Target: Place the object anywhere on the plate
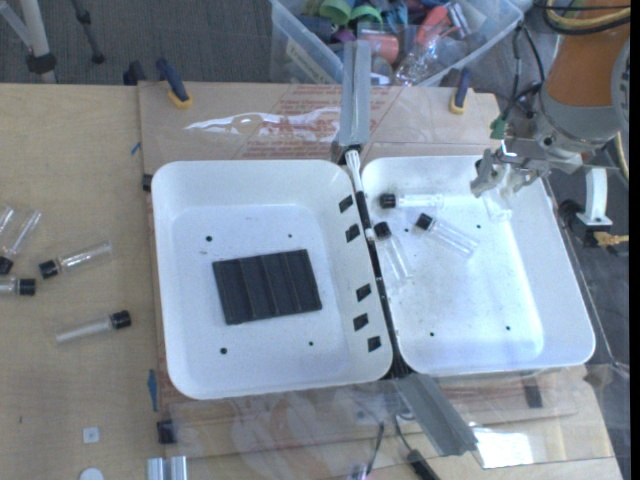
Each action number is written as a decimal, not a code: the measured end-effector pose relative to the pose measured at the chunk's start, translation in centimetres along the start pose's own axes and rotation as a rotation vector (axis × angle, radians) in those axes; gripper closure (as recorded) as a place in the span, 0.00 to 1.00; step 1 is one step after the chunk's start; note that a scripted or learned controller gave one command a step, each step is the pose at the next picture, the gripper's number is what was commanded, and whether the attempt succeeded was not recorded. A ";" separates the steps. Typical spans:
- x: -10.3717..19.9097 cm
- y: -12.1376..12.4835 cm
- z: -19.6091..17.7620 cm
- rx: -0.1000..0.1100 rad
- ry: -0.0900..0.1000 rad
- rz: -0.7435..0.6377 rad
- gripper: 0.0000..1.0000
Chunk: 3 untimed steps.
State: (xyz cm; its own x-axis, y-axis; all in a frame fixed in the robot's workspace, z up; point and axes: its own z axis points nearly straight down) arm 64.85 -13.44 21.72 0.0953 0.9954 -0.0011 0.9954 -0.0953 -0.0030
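A dark ribbed plate (267,286) lies flat in the left bin (180,338), its long side running nearly parallel to the bin's near edge. In the right bin (560,328), three clear vials with black caps (410,200) lie scattered toward the far-left corner (their long axes at differing slants). Above that bin's far edge, near the right corner, hangs the hand (497,183); whether its fingers are apart or together cannot be told.
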 end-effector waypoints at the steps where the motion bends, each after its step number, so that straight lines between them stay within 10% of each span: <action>1: 6.4 -5.7 -1.5 0.004 0.002 -0.165 1.00; 3: 18.4 -11.5 3.5 0.004 0.002 -0.700 1.00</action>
State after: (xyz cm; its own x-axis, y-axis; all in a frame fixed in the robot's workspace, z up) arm 55.16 5.93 18.23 -0.5687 0.8226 0.0044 0.8225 0.5687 -0.0059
